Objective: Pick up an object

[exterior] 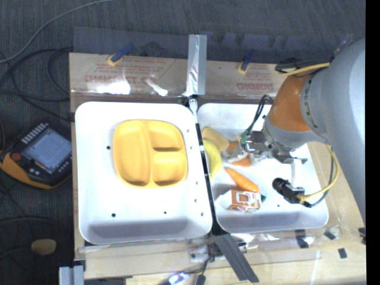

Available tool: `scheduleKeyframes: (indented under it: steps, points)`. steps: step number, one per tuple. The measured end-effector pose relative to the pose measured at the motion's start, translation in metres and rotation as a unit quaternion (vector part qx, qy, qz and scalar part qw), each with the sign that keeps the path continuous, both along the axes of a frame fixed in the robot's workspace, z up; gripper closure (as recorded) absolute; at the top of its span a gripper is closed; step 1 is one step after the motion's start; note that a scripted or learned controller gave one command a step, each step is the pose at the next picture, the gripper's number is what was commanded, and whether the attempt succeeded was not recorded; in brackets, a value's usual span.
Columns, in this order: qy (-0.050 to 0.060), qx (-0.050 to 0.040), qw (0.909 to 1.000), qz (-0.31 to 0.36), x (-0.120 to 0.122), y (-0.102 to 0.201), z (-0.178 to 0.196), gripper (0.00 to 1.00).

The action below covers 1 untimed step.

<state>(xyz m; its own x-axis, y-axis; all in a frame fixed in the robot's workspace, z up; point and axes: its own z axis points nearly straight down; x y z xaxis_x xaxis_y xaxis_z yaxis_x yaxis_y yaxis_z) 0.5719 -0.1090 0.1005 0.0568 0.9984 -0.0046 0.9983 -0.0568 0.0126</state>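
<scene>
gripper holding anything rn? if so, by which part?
Cannot be told. The gripper is down in the right bin among the toy food, next to the carrot; no item is visibly clamped.

- A yellow plastic divided tray (pixel 150 152) with three compartments lies in the middle of the left white bin (pixel 95 218).
- A handheld control pendant (pixel 37 154), orange-bodied with a grey screen, rests on the dark carpet beyond the bench's left edge.
- Two blue-and-yellow clamps (pixel 120 54) (pixel 246 62) grip the brown cardboard sheet (pixel 136 73) along the bench's far edge.
- A thin white cable (pixel 71 9) trails over the carpet near the far left corner.
</scene>
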Motion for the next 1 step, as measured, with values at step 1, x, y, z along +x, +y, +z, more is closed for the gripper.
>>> scheduleKeyframes:
  steps: [1]
  points:
    - [0.006, 0.0002, 0.9972, 0.074, 0.0305, 0.0295, 0.1786, 1.0]
